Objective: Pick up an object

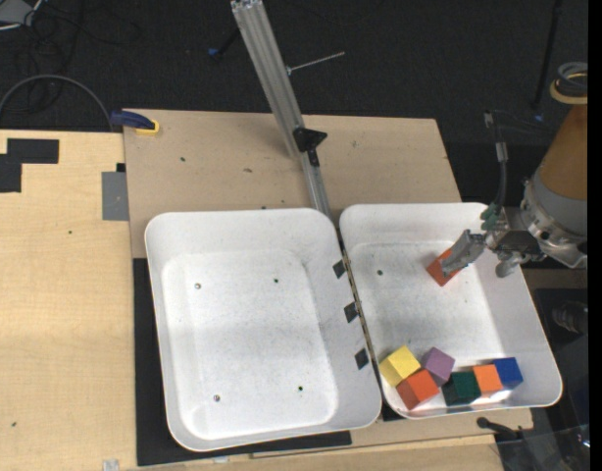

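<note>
Gripper [456, 259] shut on red block [440, 270] mid right bin [507, 307], w/ open floor around.

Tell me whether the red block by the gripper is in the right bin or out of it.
In. The red block sits within the right bin's rim, at the gripper, apart from the blocks clustered at the near edge.

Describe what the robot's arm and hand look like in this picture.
The arm comes in from the right edge as a thick rounded body, orange higher up with a grey ring at the wrist. Thin dark cables or rods rise beside it. The hand is small and metal-grey, built from blocky parts, with a long grey finger angled out to the left over the right bin. No markings can be made out.
</note>
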Tool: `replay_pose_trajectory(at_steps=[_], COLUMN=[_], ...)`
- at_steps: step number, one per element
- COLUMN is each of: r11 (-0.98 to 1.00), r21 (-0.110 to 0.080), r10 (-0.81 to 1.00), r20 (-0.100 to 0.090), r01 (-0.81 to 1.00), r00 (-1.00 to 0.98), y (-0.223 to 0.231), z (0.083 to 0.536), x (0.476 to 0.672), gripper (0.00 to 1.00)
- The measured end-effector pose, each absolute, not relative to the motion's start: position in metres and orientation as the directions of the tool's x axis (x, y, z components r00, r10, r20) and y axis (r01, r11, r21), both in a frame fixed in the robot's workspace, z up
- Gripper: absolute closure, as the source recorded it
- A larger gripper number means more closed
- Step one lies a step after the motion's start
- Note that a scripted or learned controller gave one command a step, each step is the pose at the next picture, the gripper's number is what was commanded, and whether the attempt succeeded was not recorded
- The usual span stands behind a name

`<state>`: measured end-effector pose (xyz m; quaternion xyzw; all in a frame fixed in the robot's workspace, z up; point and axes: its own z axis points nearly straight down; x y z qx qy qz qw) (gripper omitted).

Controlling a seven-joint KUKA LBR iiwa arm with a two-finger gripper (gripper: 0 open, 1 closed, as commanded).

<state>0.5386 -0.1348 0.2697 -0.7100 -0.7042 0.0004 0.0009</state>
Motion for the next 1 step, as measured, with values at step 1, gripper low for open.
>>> replay_pose_trajectory(at_steps=[1], r11=[-0.011], r21=[-0.003], r10=[1.0], r20=[0.001], r01=[1.0], r00=[0.011], y=[-0.1355], z=[0.2791], x=[0.5386], gripper=[1.0])
